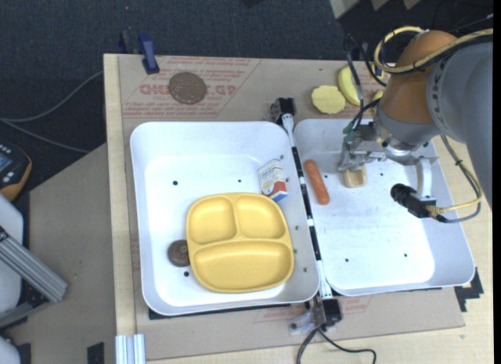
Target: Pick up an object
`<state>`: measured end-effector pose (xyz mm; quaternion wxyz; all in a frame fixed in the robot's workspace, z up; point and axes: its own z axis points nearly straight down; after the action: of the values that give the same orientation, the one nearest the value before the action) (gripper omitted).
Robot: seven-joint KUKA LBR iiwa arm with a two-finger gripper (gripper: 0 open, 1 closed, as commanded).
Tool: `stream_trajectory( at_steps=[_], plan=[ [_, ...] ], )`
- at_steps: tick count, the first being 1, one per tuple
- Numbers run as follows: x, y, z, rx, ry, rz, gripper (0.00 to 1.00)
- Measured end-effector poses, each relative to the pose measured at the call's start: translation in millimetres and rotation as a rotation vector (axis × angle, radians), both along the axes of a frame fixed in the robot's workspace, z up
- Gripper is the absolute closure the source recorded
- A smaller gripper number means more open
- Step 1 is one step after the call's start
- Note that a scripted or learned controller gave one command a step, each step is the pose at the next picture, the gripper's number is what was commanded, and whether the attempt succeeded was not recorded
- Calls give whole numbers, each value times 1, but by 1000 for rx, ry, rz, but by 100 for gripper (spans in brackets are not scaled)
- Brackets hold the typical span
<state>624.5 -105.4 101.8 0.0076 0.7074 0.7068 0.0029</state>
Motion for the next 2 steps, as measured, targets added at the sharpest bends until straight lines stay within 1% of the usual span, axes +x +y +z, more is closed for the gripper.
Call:
stream_trajectory(
  at_steps=[1,2],
  plan=[
    [-40,75,89,10,7,9,100],
    [-36,36,89,5,12,-2,100]
  ],
)
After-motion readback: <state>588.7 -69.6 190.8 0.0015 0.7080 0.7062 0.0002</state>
